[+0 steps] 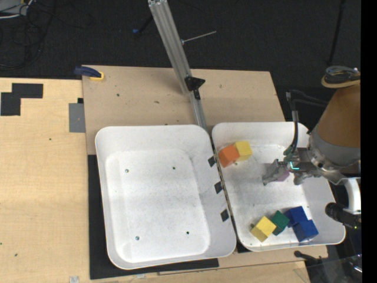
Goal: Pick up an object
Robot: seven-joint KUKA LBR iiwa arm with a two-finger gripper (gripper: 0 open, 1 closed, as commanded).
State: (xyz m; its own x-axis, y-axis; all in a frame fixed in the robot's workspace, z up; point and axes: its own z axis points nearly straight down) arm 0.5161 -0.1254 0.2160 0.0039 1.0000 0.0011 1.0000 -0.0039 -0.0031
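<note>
The gripper hangs with fingers slightly parted and holding nothing over open floor mid right bin, between the orange block by the left wall and the blue block by the near rim.

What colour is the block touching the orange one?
Yellow, seen in the camera view.

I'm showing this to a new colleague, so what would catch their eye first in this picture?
Probably the bright blocks in the right bin: an orange block touching a yellow block near its upper left, and a yellow, green and blue cluster near its lower edge. Next, the gripper hanging over the middle of that bin, with a slanted aluminium rail behind.
</note>
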